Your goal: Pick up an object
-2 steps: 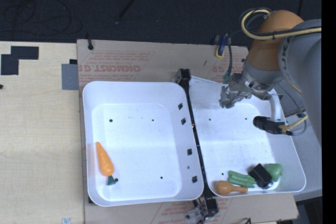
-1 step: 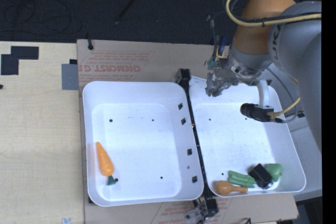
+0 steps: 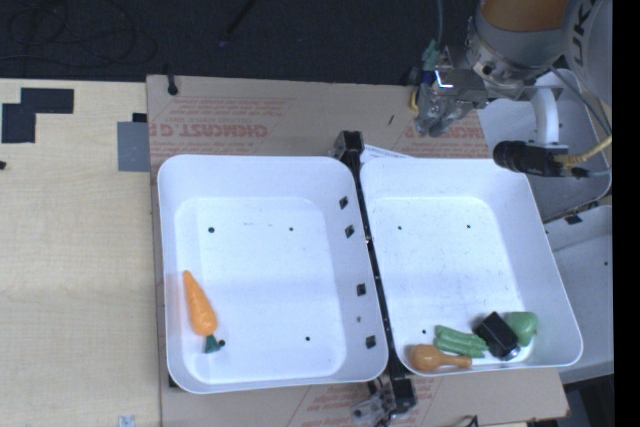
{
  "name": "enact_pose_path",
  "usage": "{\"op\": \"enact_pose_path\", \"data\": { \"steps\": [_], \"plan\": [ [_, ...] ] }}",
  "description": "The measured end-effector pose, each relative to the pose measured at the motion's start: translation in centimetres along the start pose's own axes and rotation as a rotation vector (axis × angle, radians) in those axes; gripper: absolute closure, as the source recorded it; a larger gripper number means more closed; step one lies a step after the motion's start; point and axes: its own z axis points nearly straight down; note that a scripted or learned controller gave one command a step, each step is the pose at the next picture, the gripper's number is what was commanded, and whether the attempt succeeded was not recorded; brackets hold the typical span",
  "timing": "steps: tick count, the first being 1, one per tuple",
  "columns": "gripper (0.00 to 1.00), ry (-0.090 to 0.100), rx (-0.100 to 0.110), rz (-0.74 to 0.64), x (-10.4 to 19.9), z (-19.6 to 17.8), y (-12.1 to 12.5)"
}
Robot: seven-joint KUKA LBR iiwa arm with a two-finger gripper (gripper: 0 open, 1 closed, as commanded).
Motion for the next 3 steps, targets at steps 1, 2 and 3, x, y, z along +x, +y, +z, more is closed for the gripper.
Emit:
{"op": "enact_pose_path", "data": {
  "steps": [1, 2, 3],
  "plan": [
    [1.0, -0.001, 0.016, 0.009, -6.5, 2.1, -4.9],
    [1.0, -0.001, 0.014, 0.009, -11.4, 1.0, -9.6],
    [1.0, 0.001, 0.013, -0.002, -6.7, 8.7, -1.6]
  ]
}}
